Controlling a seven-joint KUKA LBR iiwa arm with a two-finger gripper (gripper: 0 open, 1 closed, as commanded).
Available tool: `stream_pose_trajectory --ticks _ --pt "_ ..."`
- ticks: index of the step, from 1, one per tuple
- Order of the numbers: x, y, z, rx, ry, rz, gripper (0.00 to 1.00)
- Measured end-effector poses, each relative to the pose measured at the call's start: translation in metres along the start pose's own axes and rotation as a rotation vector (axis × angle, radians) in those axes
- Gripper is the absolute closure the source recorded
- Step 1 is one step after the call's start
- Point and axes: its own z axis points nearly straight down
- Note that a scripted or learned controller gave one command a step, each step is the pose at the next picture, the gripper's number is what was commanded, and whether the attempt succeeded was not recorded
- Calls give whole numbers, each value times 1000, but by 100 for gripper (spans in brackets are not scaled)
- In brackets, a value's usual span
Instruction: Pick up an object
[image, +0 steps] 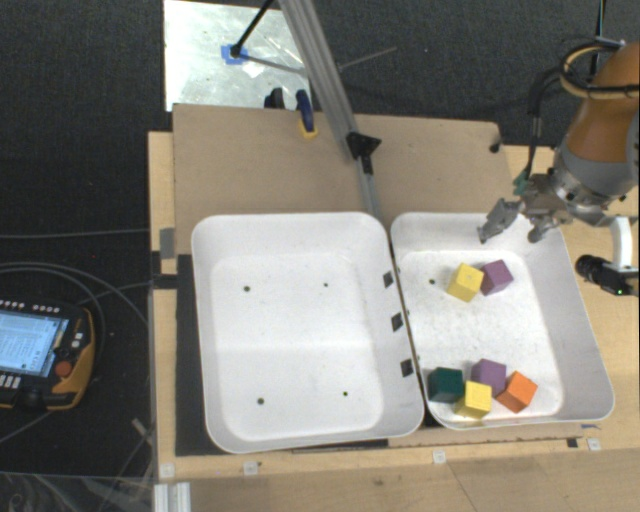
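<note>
In the right bin a yellow cube touches a purple cube near the bin's far half. At its near edge four more cubes cluster: dark green, yellow, purple and orange. My gripper hangs over the bin's far right corner, above and slightly right of the yellow and purple pair. Its two fingers are spread apart, open, with nothing between them.
The left bin sits beside the right one, joined by black clips along the shared edge. A slanted metal pole crosses the back of the bench. A teach pendant lies on the floor at left.
</note>
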Motion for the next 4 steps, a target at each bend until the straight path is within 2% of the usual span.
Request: stream_pose_trajectory --ticks 1,2,3,4 --pt "-29 -28 95 -19 -5 0 0" --pt "-14 -15 101 -28 -3 5 0" --pt "-14 -13 88 -34 -6 2 100" --pt "-14 -13 88 -34 -6 2 0"
